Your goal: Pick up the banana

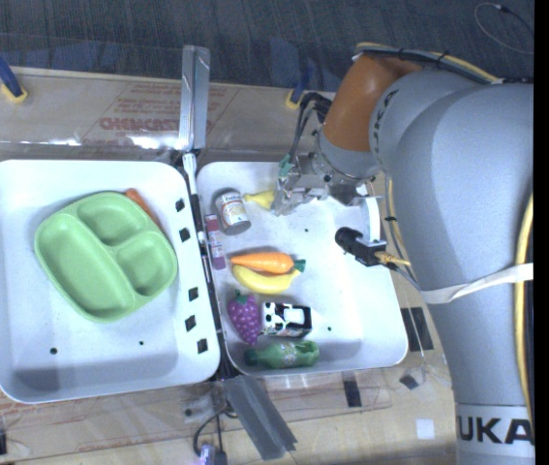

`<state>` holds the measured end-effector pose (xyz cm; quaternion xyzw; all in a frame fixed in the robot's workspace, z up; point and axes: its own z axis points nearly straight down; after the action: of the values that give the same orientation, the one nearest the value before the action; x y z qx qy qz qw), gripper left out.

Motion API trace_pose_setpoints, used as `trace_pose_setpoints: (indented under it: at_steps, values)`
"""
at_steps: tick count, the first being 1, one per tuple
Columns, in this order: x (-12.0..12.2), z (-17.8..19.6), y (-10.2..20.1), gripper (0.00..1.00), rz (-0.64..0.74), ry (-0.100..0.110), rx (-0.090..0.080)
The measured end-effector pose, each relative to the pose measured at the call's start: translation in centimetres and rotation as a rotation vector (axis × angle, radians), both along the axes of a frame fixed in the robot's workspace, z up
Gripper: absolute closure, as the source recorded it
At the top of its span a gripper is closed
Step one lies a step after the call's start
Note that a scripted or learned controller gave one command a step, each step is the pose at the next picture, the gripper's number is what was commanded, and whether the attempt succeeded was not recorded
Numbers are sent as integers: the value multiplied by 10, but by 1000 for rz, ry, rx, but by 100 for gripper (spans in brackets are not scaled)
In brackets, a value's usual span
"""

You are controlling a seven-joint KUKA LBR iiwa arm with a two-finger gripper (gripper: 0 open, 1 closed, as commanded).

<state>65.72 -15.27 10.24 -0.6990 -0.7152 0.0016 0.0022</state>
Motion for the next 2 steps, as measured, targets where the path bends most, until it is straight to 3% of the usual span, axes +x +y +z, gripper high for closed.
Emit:
trace_pose_setpoints:
  at_steps: [1,2]
  values:
    - [0,0,0,0,1,0,0]
    - [0,-10,-47,0,-51,-5,-1]
